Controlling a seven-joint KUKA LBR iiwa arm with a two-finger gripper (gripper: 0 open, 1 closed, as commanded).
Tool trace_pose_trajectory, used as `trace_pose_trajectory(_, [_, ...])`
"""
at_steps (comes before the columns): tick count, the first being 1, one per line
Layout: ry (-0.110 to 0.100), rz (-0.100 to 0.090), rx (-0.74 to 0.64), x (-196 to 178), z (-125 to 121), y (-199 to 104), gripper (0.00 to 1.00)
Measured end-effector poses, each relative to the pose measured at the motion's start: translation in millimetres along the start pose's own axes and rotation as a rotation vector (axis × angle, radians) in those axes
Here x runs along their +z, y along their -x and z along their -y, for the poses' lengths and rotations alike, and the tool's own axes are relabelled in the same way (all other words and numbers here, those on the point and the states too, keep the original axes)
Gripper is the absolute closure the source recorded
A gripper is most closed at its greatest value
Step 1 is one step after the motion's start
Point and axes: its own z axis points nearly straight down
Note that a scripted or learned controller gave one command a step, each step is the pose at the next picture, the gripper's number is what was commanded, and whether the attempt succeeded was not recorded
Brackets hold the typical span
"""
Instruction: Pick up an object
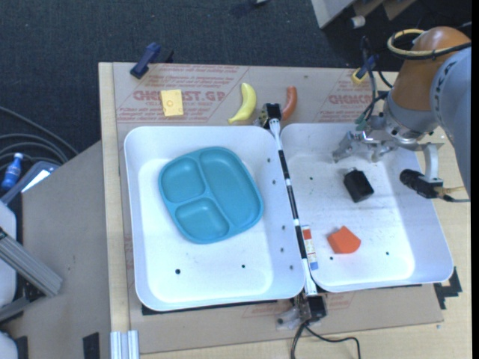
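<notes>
So the obvious candidates for the pick are in the right bin (419, 260): a small black block (358, 185) lying near the middle of the floor, and an orange block (344, 240) a bit nearer the front, well apart from it. Both sit flat on the bin, nothing touching them.

The end effector (364, 142) hangs over the back part of that bin, just behind the black block and above it by the look of it. Honestly can't tell how far its fingers are spread from this angle, too much metal clutter around the wrist. Nothing is visibly between them though, so it isn't carrying anything. The arm (426, 81) comes in from the right with its orange band up top.

Progress-wise: nothing picked yet. Looks like it's lined up roughly near the black block, so what's left is pretty much everything, i.e. drop down, close, lift.

The left bin (142, 223) holds a blue divided plate (210, 194). Behind the bins on the desk (120, 118) there's a banana (244, 103), a reddish sausage-like thing (289, 102) and a yellow square (171, 103), all outside the bins.
</notes>
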Motion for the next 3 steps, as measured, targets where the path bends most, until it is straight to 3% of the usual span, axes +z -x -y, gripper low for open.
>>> trace_pose_trajectory(3, [0.003, 0.002, 0.001, 0.0, 0.0, 12.2, 0.0])
